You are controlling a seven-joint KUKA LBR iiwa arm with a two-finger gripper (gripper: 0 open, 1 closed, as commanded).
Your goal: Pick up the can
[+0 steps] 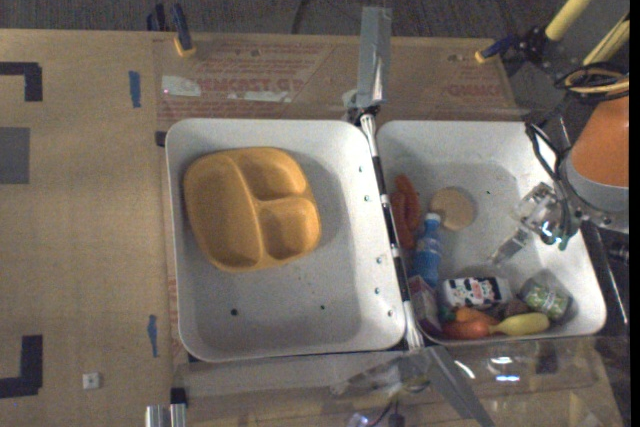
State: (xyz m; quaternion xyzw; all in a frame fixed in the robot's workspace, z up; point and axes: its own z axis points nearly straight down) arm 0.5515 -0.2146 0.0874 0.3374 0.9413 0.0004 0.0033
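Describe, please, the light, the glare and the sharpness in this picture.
Camera view: soft and slightly blurred overall; light falls from above, the yellow divided plastic plate casts a faint shadow on the left white bin; glare on the arm's metal hand; small round green-labelled can indistinct.

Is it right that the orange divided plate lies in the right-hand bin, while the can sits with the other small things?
Not quite. The camera view shows the orange divided plate in the left bin. The can sits among small things in the right bin.

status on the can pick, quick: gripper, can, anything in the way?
Gripper over right bin, nothing between its fingers. Can in bin's near right corner, untouched. Banana and milk carton crowd its left side.
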